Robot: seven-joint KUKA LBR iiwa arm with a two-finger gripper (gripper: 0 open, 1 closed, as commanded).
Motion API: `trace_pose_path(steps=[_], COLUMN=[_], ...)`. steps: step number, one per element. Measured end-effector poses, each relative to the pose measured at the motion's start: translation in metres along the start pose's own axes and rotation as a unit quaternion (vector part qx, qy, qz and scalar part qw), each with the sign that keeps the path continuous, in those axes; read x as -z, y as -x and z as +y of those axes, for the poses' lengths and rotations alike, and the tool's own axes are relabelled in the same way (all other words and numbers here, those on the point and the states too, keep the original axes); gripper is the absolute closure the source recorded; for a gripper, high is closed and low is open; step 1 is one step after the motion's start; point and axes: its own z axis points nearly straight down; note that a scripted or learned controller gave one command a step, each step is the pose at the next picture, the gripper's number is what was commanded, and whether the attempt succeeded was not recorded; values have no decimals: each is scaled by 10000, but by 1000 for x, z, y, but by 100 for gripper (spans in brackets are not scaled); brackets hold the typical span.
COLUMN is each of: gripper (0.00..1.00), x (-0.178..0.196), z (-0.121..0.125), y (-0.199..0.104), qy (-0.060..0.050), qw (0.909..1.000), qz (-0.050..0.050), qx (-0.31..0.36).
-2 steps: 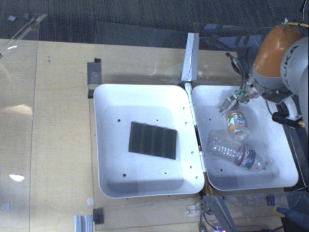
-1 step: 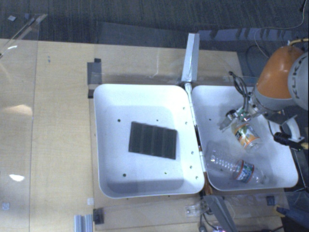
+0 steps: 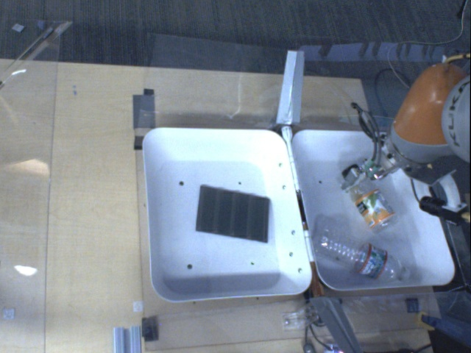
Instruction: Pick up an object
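**End effector low in the right bin, over a small orange-labelled item**

Much of the arm (image 3: 434, 116) is cut off by the right edge of the view; what shows is its orange band and grey wrist, reaching into the right bin (image 3: 324, 153). The end effector (image 3: 362, 173) is a small tangle of metal and cable, and it is too small and cluttered to tell whether it is apart, together or clamped on anything.

Just below it lies a small clear container with an orange and green label (image 3: 374, 208). Its upper end meets or passes under the end effector, and the view does not settle whether they touch. Its long axis runs on a slant, from upper left to lower right.

Nearer the front of the same bin lies a clear plastic bottle (image 3: 353, 254) on its side. Its body is see-through and hard to separate from the white floor; a blue-green label sits toward its right end. Its long axis runs from left to lower right, well apart from the end effector.

The left bin (image 3: 169, 160) carries a dark ribbed rectangular slab (image 3: 233, 213), lying flat near the middle, its long side roughly across the view.

Both bins sit on a pale wooden table (image 3: 81, 197).
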Motion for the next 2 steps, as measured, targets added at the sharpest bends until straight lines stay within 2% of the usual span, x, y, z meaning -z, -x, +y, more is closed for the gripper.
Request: trace_pose_path(steps=[1, 2], gripper=[100, 100], x=[76, 70], z=[77, 73], y=[-20, -14], qy=[-42, -44], qw=[9997, 9973], qz=[26, 29], qx=[-226, 739])
